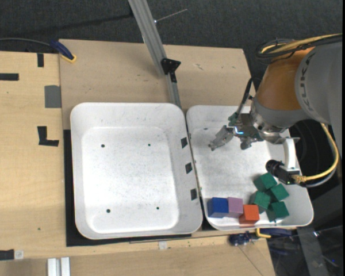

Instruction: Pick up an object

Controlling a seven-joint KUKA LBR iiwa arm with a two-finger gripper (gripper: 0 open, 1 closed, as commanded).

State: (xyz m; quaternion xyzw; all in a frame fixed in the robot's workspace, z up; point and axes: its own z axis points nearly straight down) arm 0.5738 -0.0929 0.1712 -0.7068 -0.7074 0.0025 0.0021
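My gripper hangs over the upper middle of the right bin, its two fingers spread open with nothing between them. Along the bin's near edge lie a blue block, a pale purple block and an orange block in a row. Several green blocks are piled at the bin's near right corner. All the blocks sit well below and to the right of the gripper, apart from it.
The left bin stands beside the right one, their rims touching. A slanted metal pole crosses the bench behind the bins. A yellow cable loops by the arm at the right bin's right edge.
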